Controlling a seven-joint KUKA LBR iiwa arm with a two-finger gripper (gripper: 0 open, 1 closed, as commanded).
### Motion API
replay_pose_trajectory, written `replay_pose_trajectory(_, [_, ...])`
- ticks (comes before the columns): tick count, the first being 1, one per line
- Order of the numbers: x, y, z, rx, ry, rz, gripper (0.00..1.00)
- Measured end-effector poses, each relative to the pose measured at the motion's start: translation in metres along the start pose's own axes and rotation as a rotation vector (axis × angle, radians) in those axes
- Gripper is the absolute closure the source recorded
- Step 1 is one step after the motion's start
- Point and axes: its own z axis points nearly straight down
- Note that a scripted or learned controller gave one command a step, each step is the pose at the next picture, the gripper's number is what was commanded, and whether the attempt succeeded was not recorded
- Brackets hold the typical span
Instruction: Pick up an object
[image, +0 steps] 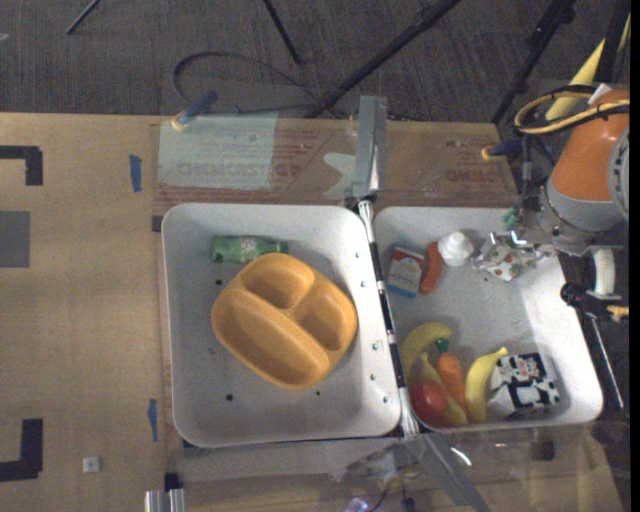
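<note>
We're still at the approach; arm (590, 170) hangs over the right bin (580, 345); can't tell the jaws' state; next we'd drop onto the banana (482, 378).

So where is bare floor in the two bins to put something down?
Right bin: bare middle between the carton and the bananas; its near edge is crowded. Left bin: bare strips left of and in front of the orange plate; a green packet lies behind it.
</note>
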Motion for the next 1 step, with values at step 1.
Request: replay_pose_trajectory(1, [0.0358, -0.0295, -0.1011, -0.004, -0.001, 0.105, 1.00])
